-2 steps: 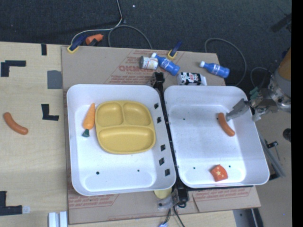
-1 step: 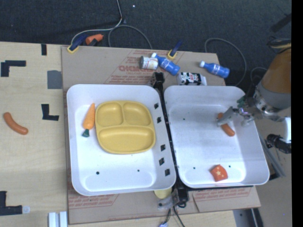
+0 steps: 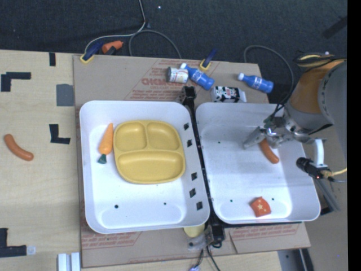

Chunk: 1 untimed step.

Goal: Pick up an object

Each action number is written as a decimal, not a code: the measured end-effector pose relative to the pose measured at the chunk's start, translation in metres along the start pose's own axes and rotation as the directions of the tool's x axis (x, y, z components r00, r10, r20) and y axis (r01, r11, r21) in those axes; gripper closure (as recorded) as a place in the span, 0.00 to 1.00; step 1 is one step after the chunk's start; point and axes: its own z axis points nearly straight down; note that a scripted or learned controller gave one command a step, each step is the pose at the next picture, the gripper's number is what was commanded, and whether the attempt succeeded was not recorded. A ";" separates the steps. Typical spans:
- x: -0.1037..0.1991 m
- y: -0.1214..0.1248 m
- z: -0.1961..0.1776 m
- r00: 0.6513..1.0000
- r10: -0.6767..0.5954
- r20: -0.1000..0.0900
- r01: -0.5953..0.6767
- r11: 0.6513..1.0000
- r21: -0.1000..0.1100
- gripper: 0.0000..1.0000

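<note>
The gripper (image 3: 265,139) sits low in the right bin (image 3: 225,208), fingers spread, one on either side of the upper end of a sausage (image 3: 269,151); whether they grip it I cannot tell. The sausage's long axis runs down and right from the fingers. Left to right: one sausage on the bench (image 3: 18,147), one carrot (image 3: 106,139), one yellow tray (image 3: 149,151), one strawberry (image 3: 260,206).

The arm (image 3: 321,95) is cut off at the 3 o'clock edge; the small box (image 3: 228,94) bears print too small to read.
</note>
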 end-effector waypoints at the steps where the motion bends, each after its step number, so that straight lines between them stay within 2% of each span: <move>1: -0.002 0.001 -0.016 1.000 0.000 0.004 0.000 1.000 -0.006 1.00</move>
